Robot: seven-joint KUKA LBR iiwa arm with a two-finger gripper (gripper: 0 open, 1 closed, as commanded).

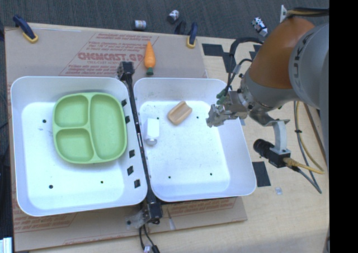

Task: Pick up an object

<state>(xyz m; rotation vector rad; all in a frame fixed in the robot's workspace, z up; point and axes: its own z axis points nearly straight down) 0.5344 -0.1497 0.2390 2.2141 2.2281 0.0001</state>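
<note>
Camera view. The hand (217, 115) hangs over the right rim of the right bin (238, 168), low, with nothing visible between its parts; whether it is apart or together I cannot tell from this slant.

Candidate objects: a tan block (179, 112) lies just left of the hand on the bin floor, clear of the walls. Farther left, against the divider side, a small white piece (152, 129) rests near the wall. Well beyond it, in the left bin (22, 151), sits a green divided tray (90, 127).

Judgement: the tan block is the nearest pick, probably why the hand stands at this rim. Open floor surrounds it on all sides, so a descent should be unobstructed. The white piece is crowded by the wall on its far side. An orange carrot-like item (149, 56) lies on the bench outside both bins.
</note>
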